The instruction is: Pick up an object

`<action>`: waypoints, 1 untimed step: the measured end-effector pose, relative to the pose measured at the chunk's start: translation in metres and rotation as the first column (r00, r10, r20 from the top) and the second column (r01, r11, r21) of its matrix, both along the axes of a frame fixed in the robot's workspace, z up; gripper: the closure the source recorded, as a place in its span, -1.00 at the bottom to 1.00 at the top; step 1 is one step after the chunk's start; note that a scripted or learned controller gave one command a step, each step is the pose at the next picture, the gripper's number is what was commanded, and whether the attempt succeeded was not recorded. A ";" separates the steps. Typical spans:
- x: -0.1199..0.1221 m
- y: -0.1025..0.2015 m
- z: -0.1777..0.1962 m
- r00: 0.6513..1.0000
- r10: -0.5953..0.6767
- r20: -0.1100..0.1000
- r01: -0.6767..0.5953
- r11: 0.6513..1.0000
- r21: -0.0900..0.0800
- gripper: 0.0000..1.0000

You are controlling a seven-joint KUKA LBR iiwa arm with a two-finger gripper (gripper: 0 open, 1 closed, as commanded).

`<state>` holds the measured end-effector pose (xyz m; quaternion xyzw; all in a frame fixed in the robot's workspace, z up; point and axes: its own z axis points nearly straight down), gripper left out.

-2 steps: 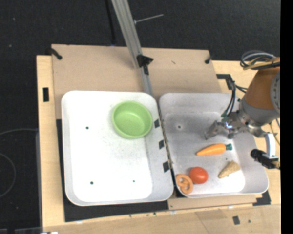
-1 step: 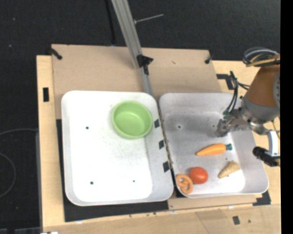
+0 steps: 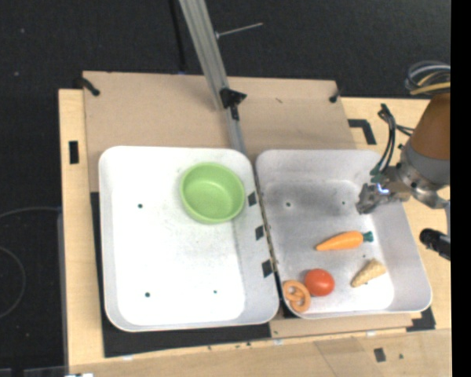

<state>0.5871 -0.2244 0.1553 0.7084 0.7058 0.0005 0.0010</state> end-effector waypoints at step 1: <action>-0.005 0.007 0.050 1.000 0.007 0.000 -0.007 1.000 0.000 1.00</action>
